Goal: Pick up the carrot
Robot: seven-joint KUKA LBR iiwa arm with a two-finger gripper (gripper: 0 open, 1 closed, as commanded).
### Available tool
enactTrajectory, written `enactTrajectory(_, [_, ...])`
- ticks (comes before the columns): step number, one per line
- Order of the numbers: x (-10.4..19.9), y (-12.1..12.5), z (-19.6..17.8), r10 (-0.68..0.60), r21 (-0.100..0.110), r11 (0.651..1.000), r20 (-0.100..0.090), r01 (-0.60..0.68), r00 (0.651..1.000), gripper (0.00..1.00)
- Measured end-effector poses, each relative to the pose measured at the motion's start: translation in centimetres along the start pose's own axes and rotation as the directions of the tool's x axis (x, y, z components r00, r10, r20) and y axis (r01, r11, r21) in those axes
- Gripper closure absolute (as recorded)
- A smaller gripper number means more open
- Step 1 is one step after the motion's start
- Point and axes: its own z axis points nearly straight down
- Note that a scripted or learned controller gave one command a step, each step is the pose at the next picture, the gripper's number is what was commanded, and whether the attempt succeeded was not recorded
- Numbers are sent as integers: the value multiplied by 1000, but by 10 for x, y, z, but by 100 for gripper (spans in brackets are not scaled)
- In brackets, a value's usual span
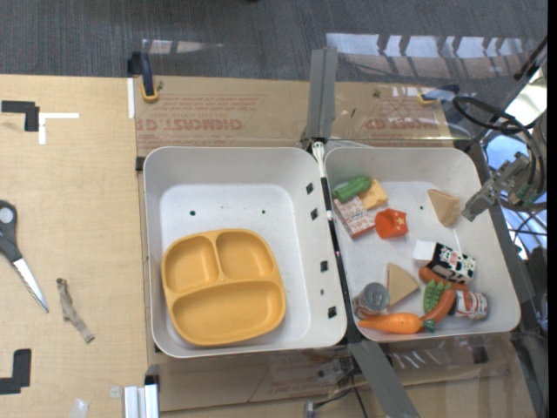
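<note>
Hovering end effector [480, 205] above right bin [487, 233]

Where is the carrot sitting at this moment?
In the camera view the carrot lies along the near edge of the right bin, toward its left corner, just below the tan wedge and the grey disc.

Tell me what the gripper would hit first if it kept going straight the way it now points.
Probably the tan wedge near the right bin's back corner: the gripper points down-left toward it from the right edge. Depth is unclear; it might pass above. The carrot lies well off that line, at the front wall.
</note>
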Motion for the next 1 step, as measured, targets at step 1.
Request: enactTrajectory(1, [-12,-53,17,391,1,920,1,-391,920,100])
